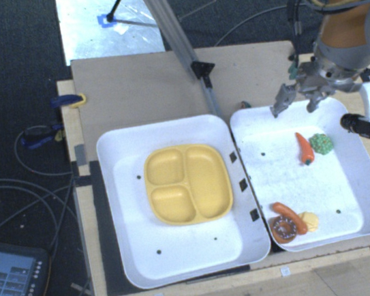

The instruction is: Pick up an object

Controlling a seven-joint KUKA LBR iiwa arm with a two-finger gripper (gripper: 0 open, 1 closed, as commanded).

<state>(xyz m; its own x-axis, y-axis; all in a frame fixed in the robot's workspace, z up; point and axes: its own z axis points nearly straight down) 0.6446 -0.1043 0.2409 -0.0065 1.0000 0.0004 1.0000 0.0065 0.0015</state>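
This is looking like a robotics lab. A plywood worktop (135,89) is sitting on dark carpet (1,68), loose cables (35,156) are trailing at the left, a control pendant (11,273) is lying at lower left, and a metal tripod leg (171,29) is crossing the top.

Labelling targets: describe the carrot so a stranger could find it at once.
Look in the right bin, the one without the yellow plate. Near its far right side lies the carrot, beside a green broccoli piece. It is the only slim orange-red thing there, pointing away from the camera.
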